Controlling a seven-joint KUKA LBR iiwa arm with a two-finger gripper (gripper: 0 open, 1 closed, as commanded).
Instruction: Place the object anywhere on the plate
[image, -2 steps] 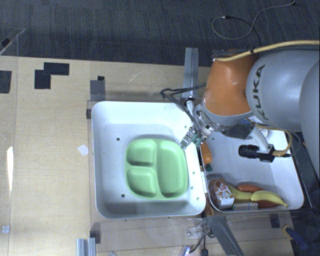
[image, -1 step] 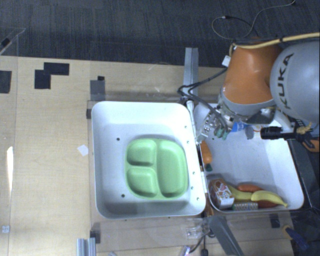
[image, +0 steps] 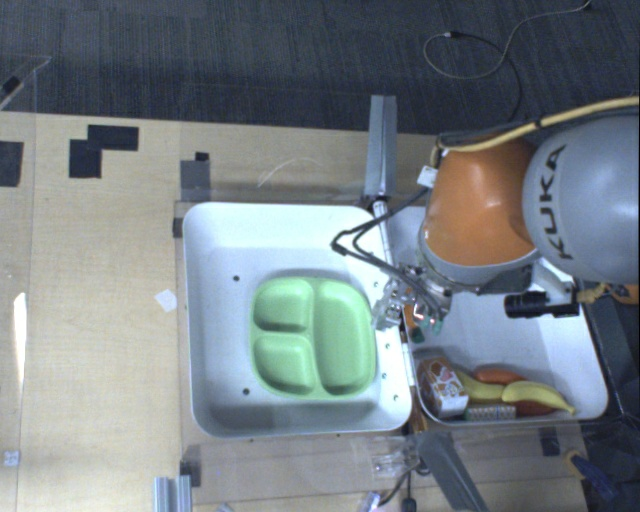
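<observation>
Honestly can't tell gripper (image: 408, 310) state, parked over seam between bins, just right of green plate (image: 313, 336). Nothing visibly held. Candidate objects in right bin (image: 590, 385): banana (image: 535, 396), probably light, soft, bruisable, best grabbed mid-body; packaged snack (image: 443, 385) beside it, likely slippery.

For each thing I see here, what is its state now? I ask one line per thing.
Plate: flat in the left bin, nothing on its three compartments.
Left bin: holds the plate.
Right bin: holds the toy food at its near edge.
Banana: lying on its side in the right bin.
Claw: over the divide between the bins, beside the plate's right edge; grip hidden.
</observation>
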